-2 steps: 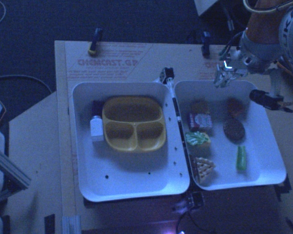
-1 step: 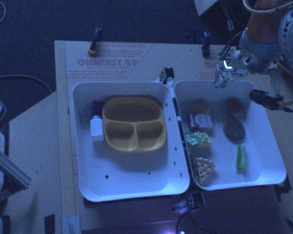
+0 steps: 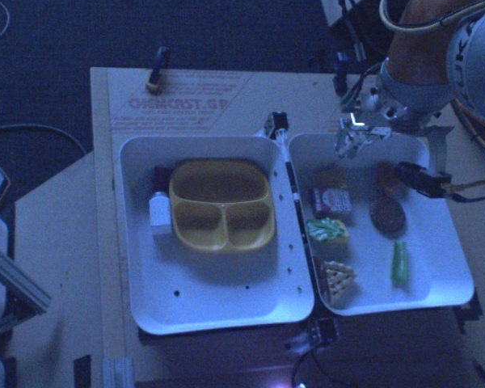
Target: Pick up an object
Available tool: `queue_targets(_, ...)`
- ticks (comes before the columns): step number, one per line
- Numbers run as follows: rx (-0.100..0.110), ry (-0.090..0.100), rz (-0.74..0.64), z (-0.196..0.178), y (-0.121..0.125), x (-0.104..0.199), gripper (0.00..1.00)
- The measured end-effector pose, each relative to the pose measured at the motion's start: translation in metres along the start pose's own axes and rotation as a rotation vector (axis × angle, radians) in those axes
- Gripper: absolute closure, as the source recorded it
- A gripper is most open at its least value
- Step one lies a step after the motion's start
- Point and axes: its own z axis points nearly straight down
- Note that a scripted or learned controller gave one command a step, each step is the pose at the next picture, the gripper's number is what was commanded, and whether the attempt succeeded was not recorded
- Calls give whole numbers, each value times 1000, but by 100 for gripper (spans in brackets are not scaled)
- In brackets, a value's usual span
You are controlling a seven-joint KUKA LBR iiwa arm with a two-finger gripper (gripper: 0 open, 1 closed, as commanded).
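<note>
The right bin [image 3: 444, 253] holds several small toys: a red-and-white box [image 3: 332, 200], a green-and-yellow piece [image 3: 327, 230], a waffle-like wedge [image 3: 337, 276], a dark round piece [image 3: 387, 214], a reddish piece [image 3: 386, 178] and a green stick [image 3: 399, 263]. My gripper [image 3: 352, 142] hangs over that bin's far left corner, above and behind the red-and-white box. Nothing shows between its fingers. The scene is dim and blue.
The left bin [image 3: 137, 217] holds a yellow divided tray [image 3: 221, 204] with a small white bottle [image 3: 160, 211] at its left side. A clamp [image 3: 155, 71] sits at the bench's far edge. Cables [image 3: 424, 180] run along the right bin's far right.
</note>
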Motion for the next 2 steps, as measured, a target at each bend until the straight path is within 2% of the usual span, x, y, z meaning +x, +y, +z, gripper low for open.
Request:
queue_targets(1, 2, 1, -1, -4, -33, 46, 100)
queue_targets(2, 4, 0, 1, 22, -59, 79, 100)
